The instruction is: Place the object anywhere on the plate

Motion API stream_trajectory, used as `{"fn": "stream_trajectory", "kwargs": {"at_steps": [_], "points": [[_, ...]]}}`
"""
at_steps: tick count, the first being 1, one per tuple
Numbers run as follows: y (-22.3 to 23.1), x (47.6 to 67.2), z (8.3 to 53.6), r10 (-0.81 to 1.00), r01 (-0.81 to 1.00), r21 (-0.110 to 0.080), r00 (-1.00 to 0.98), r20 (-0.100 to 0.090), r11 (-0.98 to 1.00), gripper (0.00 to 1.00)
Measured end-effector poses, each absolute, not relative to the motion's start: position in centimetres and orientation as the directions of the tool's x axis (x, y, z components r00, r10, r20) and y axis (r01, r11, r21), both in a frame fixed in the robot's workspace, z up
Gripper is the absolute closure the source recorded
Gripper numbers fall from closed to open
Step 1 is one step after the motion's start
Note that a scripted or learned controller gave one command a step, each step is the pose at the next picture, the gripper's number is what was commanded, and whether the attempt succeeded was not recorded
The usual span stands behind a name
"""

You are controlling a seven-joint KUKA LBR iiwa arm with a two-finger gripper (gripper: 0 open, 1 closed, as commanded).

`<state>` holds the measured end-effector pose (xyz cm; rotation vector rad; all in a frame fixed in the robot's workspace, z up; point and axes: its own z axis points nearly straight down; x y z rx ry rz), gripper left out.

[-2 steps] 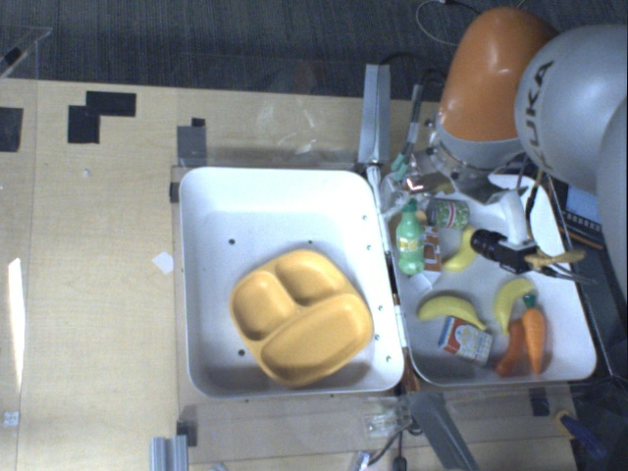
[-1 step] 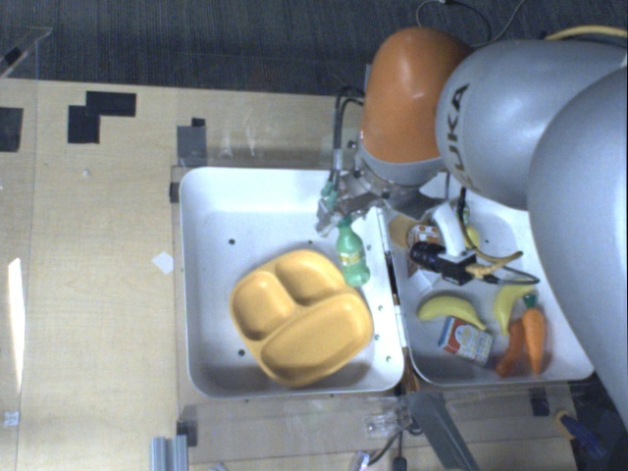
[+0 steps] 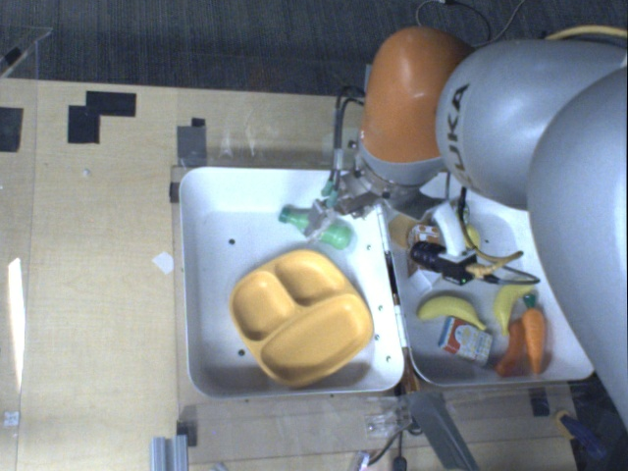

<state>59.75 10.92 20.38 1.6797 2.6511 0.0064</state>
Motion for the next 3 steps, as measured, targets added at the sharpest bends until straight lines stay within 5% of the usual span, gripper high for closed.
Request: {"fn": "stream_trajectory", "kwargs": {"at_steps": [1, 2, 3], "points": [[11.0, 59.9, 21.6, 0.904, 0.904, 0.011, -0.428, -0.001, 0.428, 1.00], [6.2, 55.0, 22.3, 0.846, 0.846, 0.006, -0.533, -0.002, 0.533, 1.00], [11.5, 52.2, 20.5, 0.748, 0.748, 0.005, -0.664, -0.002, 0.664, 1.00]]}}
